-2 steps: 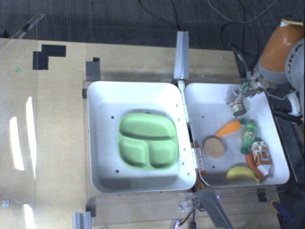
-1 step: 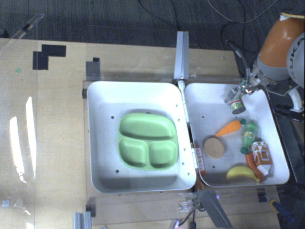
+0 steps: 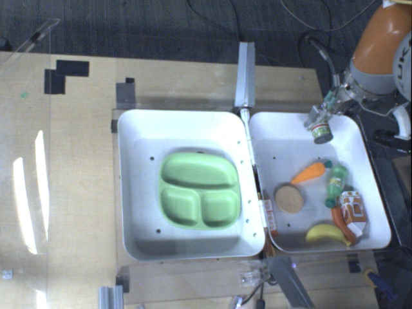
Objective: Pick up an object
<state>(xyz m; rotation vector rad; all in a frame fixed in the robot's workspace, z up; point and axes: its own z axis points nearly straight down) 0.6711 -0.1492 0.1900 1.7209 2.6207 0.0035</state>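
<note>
Green tray (image 3: 198,188) left bin | carrot (image 3: 308,173), cookie (image 3: 289,199), banana (image 3: 327,234) right bin | end effector (image 3: 320,122) holds small can (image 3: 320,132)

Arm (image 3: 384,40) is cut off by top and right edge, behind the gripper (image 3: 320,122). Small can (image 3: 320,132) just under gripper: label too small to read, grip unclear.

One fixed camera looks down aslant on both white bins (image 3: 129,172).
</note>
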